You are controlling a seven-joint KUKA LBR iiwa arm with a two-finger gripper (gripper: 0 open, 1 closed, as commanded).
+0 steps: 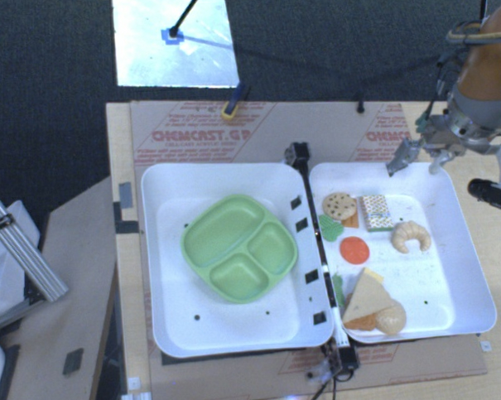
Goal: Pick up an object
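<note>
Jaws (416, 157) of the grey arm (478, 94) hang spread apart at the upper right of the frame, 2 dark fingers (398, 160) splayed just above the far rim of the right bin (464, 252), with nothing between them. An orange band wraps the arm above the wrist.

Toy food fills the right bin, lower in the frame than the jaws. A speckled cookie (339, 205) lies at its upper left, touching a small green piece (330, 228) and an orange scrap beside it. A patterned wafer block (376, 213) sits just right of the cookie, and a pale croissant (410, 237) lies near the bin's middle right. A red-orange disc (355, 250) rests below the cookie. A tan sandwich wedge (368, 297) lies at the bin's lower left, with a round bread roll (391, 319) touching its lower right corner.

Left of centre, the left bin (169, 323) holds a light green divided plate (239, 248) with 3 compartments. Both bins rest on a brown printed board (198, 135) on the table. A shiny square sheet (175, 41) lies at the upper left of the frame.
</note>
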